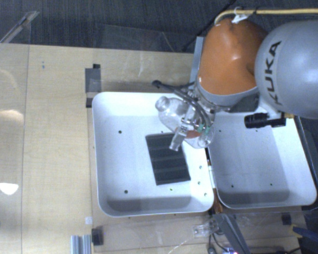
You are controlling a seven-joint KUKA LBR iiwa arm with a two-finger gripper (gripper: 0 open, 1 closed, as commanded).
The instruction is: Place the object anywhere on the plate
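The grey arm with its orange band [230,57] reaches in from the right and hangs over the inner edge of the left shallow white bin [108,157], its metal hand [179,139] pointing down toward the bin's floor. Whether the hand is wide or narrow cannot be told from this slanted view: its tip is a small pale shape, and its parts are muddled with the clear object beside it. That object, a crumpled clear plastic bottle-like thing [172,112] with a reddish and green patch at its lower right, sits right at the wrist and hand, overlapping them in the view; it cannot be told whether it is gripped or merely lies under the arm on the bin floor. Just below the hand's tip lies the dark ribbed rectangular plate [167,162], flat on the left bin's floor and turned at a slight angle, with its upper corner just beneath the tip. Bare white floor lies open left of and below the plate, up to the bin's raised rims. The right shallow white bin [265,168] adjoins the left one, partly shaded by the arm. Both bins rest on the pale wooden counter [42,142].
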